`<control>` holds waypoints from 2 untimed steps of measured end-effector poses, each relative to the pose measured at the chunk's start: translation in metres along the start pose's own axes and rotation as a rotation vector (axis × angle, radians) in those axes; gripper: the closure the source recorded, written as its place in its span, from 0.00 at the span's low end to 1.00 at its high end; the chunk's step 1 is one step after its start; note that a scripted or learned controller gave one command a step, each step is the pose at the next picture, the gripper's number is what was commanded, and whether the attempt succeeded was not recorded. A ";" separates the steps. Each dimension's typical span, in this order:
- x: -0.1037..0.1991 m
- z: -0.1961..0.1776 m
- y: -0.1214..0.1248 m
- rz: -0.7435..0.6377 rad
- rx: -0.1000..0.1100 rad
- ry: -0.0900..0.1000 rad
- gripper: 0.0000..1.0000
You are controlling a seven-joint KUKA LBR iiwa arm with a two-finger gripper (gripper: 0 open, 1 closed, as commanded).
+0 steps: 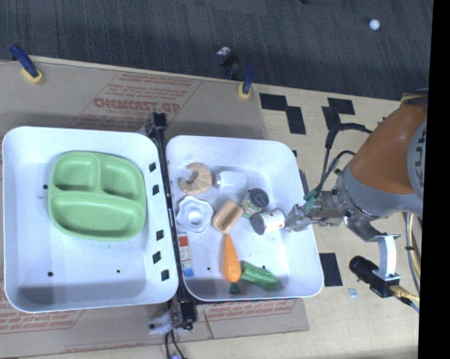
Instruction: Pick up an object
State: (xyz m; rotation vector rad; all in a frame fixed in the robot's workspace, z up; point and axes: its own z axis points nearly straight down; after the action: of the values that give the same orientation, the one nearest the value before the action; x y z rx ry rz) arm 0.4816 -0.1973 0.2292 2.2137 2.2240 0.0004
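Several toys crowded beside the carrot [231, 260] in the right bin [305, 187]; hand [301, 215] at its rim, grip unclear.

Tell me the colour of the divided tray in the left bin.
The divided tray is pale green, seen plainly in the camera view against the white left bin.

soft, even overhead light is filling the scene, leaving nothing harshly lit. the two white bins are reflecting it strongly: the left bin [19, 203] is washing out toward its upper rim, while a grey shadow is pooling along its lower left corner. the right bin [285, 159] is showing short, faint shadows under its small items. the dark floor at the top is looking grainy. overall the picture is appearing slightly soft, with fine detail and printed text blurring.
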 end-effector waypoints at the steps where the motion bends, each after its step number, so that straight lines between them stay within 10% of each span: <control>1: -0.011 -0.019 -0.004 0.001 -0.001 0.000 1.00; 2: 0.040 -0.009 -0.004 -0.003 0.003 0.002 1.00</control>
State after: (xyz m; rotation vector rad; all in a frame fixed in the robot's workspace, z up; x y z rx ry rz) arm 0.4772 -0.1578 0.2382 2.2136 2.2298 -0.0007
